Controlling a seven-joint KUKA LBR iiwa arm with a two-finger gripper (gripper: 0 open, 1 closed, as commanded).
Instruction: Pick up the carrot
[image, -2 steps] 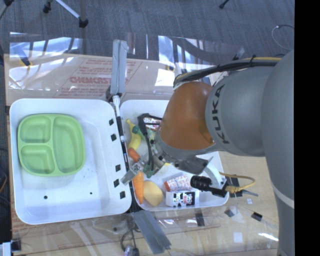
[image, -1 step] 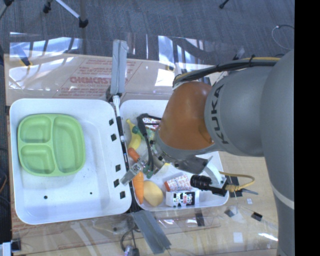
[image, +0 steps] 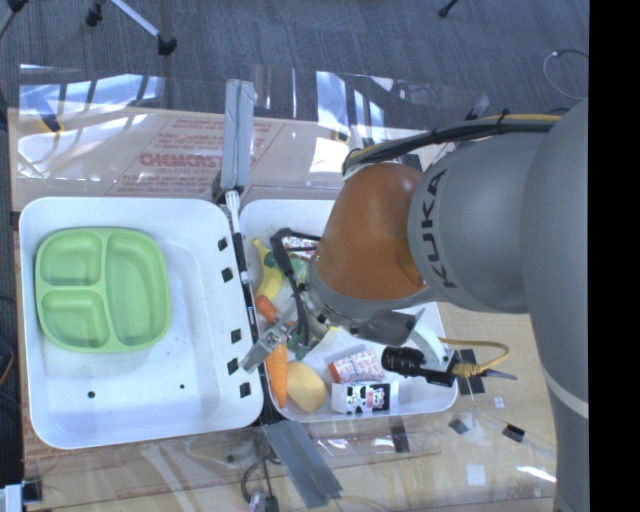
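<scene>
The carrot (image: 277, 377) is a short orange root lying near the front left corner of the right bin (image: 440, 395), close to the divider. My gripper (image: 284, 338) hangs low in that bin, right at the carrot's upper end, beneath the orange wrist band. Its tips are lost among the clutter and the arm's shadow. The carrot's lower part shows fully, resting on the bin floor.
A pale yellow round fruit (image: 308, 389) touches the carrot's right side. A yellow item (image: 270, 280) and a small orange piece (image: 265, 308) lie behind the gripper. A white box (image: 360, 397) and a red-white packet (image: 352, 365) sit to the right. A green divided plate (image: 100, 290) lies in the left bin (image: 190, 400).
</scene>
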